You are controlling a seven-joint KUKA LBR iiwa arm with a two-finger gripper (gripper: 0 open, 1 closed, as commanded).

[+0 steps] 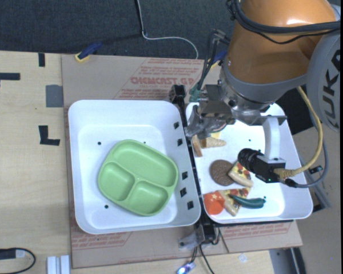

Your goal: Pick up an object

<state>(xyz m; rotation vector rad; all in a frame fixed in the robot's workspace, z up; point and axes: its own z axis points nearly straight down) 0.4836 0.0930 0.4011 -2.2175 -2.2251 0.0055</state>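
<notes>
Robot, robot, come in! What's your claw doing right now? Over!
Claw low at right bin's left edge, over food pieces. Nothing seen held. Green plate alone in left bin. Brown disc, pizza slices nearby.

My hand (204,131) hangs low over the right bin's (291,210) upper left corner, above small food pieces. Brown disc (220,172), pizza slice (240,174), red piece (214,202) lie nearby. Green divided plate (138,177) sits in left bin (86,153).
</notes>
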